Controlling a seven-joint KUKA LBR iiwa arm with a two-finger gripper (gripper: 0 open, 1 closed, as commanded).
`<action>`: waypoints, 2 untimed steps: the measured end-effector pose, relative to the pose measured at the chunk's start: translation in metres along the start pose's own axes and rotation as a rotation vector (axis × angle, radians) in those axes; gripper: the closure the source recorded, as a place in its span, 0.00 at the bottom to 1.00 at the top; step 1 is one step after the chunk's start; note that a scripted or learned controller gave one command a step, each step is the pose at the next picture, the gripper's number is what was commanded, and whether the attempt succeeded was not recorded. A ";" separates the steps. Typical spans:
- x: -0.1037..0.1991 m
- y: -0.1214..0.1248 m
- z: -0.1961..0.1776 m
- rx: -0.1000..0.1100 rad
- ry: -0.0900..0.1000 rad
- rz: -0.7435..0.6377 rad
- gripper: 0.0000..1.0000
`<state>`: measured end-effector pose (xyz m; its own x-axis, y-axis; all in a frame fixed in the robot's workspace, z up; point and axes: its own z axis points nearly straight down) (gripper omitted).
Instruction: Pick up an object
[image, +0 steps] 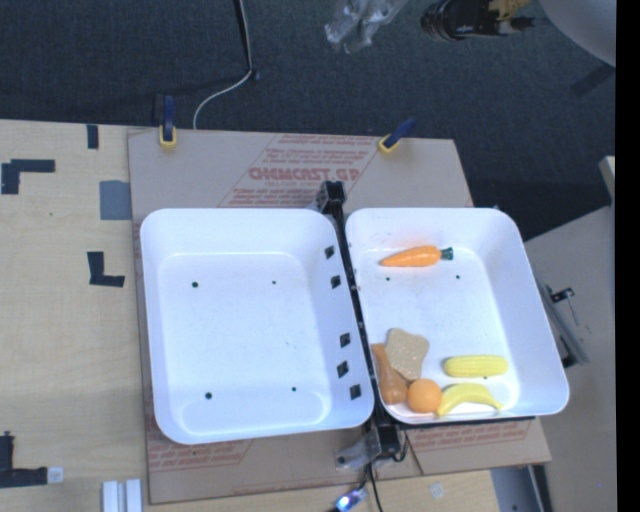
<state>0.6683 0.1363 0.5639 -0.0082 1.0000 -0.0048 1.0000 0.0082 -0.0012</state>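
Camera view
- Arm (470, 16): at the top edge, right of centre, above the dark floor (120, 50); the orange band shows on it.
- Gripper (358, 24): a pale blur left of the arm, well apart from both bins and beyond the far edge of the bench. Nothing is seen in it, and I cannot tell whether it is apart or together (too smeared).
- Left bin (240, 330): white and shallow, with four small dark dots on its floor.
- Right bin (520, 300): touching the left bin along a dark joint; it holds all the pickable things.
- Carrot (412, 257): lying flat across the far part of the right bin, green tip toward the right, apart from the rest.
- Bread slice (407, 352): at the near left of the right bin, resting on a brown stick-like piece (388, 378) (what it is, I cannot say).
- Orange (424, 396): in the near left corner, touching the brown piece.
- Banana (468, 401): just right of the orange, along the near wall.
- Corn cob (475, 366): just behind the banana, lying crosswise.
- Cardboard sheet (300, 175): beneath both bins, red lettering on it, held by a clamp (167, 135) at one far corner and a second clamp (395, 135) at the other.
- Cable (225, 90): white, running over the floor toward the sheet's far edge.
- Bench (60, 330): light wood with dark tape marks, left of the bins.
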 end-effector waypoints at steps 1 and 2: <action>0.001 0.000 -0.010 0.001 -0.001 -0.002 1.00; 0.002 0.000 -0.019 0.001 -0.002 -0.004 1.00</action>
<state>0.6684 0.1383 0.5829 -0.0118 0.9999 -0.0068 0.9999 0.0118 -0.0024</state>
